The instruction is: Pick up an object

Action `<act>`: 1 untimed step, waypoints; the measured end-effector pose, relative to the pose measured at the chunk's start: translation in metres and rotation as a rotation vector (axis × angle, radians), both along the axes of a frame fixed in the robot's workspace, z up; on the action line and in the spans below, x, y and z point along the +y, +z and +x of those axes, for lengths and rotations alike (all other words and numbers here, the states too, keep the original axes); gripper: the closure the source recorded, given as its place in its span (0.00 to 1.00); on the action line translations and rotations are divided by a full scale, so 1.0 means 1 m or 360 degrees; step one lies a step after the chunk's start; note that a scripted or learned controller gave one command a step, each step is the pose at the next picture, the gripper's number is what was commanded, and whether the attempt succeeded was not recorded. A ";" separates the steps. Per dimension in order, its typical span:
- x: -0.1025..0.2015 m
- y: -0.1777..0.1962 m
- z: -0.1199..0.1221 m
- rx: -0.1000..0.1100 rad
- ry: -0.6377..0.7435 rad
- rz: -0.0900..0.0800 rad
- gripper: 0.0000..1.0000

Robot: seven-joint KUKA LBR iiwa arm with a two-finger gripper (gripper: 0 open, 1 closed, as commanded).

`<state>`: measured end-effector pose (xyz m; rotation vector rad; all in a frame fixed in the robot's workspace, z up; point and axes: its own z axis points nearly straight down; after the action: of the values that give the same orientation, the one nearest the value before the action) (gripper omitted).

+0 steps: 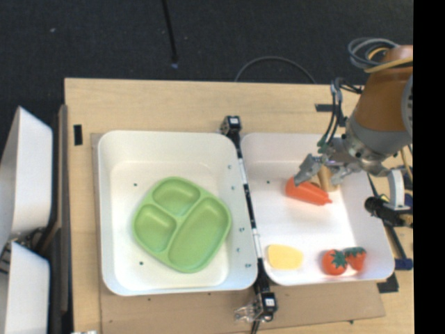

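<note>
Bins first: the left bin carries a green divided plate at its middle, and the right bin, touching it along the centre seam, holds the toys. Taking the right bin as landmark, the orange carrot lies near its middle; a yellow piece sits at its near edge by the seam, and a red strawberry pair at its near right corner. The gripper hangs directly over the carrot, fingers spread either side of its upper end, not closed on it. The carrot looks like light, hard, smooth plastic, so likely slippery and prone to roll; pinching across its thick end seems safest.
</note>
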<state>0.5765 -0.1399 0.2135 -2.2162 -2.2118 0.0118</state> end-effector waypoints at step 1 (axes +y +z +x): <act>0.000 0.008 0.003 -0.0022 0.0006 -0.0003 0.00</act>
<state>0.5793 -0.1396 0.2217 -2.2198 -2.2237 -0.0014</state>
